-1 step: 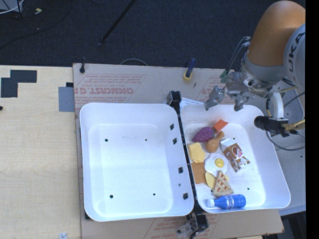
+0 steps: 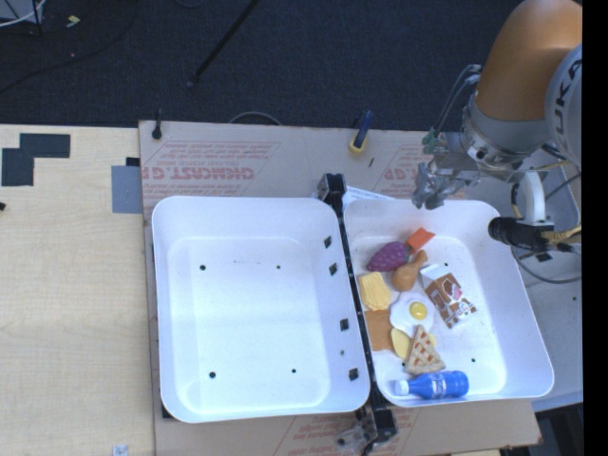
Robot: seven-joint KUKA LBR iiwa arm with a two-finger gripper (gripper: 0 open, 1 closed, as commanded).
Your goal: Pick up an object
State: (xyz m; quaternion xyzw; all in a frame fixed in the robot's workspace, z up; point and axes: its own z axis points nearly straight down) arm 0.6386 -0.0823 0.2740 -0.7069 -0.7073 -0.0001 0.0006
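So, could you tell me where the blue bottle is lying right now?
The blue bottle lies on its side at the near edge of the right bin, just below the waffle wedge.

Even overhead light is washing both white bins (image 2: 247,221) nearly to glare, casting only faint shadows along their walls, while the whole picture is looking soft and slightly grainy.
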